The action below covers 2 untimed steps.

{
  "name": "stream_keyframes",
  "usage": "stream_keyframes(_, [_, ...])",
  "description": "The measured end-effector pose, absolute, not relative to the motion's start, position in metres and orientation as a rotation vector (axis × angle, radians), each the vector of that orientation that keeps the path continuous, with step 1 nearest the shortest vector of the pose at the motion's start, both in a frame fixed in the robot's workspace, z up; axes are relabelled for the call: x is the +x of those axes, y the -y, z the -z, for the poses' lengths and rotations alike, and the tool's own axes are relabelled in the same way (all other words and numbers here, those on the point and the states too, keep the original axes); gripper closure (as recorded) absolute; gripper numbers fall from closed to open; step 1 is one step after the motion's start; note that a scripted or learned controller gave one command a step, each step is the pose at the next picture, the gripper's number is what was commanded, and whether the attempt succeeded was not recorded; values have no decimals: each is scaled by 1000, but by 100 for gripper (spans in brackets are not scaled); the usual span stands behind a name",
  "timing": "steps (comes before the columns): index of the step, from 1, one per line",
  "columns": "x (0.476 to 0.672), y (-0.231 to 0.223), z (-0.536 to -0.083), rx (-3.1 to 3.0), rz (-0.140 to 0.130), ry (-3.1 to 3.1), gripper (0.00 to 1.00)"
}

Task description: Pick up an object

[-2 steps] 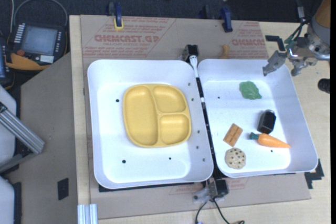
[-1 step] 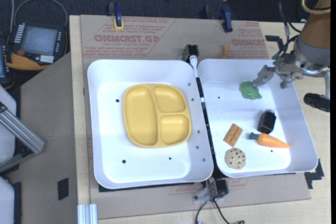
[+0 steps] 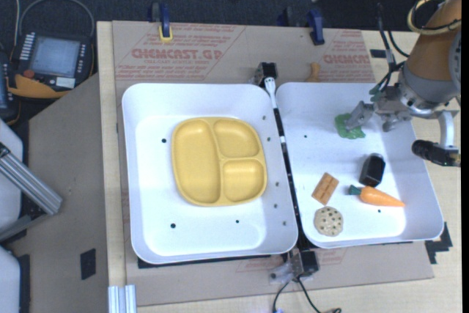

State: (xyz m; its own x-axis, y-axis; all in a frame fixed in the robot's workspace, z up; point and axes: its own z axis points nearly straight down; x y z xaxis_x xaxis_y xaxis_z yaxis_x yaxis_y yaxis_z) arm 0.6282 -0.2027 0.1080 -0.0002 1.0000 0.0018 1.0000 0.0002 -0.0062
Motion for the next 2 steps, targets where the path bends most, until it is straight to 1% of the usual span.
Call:
stream_keyframes(1, [630, 203, -122, -2221, 0, 2224, 100])
stream_keyframes(2, [626, 204, -168, -2227, 4, 2225, 100])
